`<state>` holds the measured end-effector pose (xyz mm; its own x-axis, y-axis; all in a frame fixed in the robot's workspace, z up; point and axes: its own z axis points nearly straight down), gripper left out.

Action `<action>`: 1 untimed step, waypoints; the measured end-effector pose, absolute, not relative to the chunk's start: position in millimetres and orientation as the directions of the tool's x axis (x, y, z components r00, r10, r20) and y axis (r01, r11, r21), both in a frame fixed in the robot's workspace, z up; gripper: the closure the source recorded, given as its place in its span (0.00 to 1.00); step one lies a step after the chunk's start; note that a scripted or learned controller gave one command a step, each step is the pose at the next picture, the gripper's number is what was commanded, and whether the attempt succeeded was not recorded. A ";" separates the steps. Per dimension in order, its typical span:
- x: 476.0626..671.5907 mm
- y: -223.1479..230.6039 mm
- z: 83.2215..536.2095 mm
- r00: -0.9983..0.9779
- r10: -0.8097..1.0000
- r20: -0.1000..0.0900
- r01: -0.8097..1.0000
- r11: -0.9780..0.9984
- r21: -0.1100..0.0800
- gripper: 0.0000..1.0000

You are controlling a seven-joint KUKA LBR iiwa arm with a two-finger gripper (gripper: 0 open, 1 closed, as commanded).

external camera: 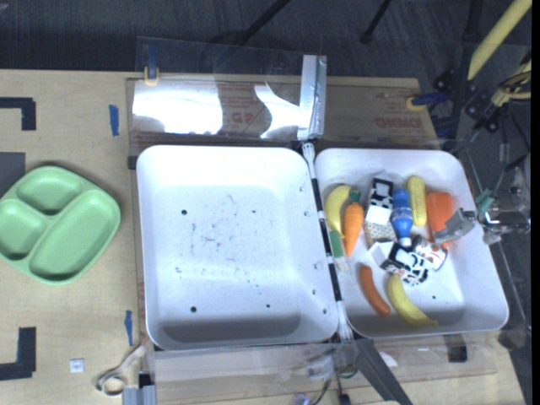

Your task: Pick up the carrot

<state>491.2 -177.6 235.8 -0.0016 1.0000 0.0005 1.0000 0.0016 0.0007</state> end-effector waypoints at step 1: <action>479.3 -224.3 199.5 -0.021 1.000 0.000 1.000 0.021 0.000 0.00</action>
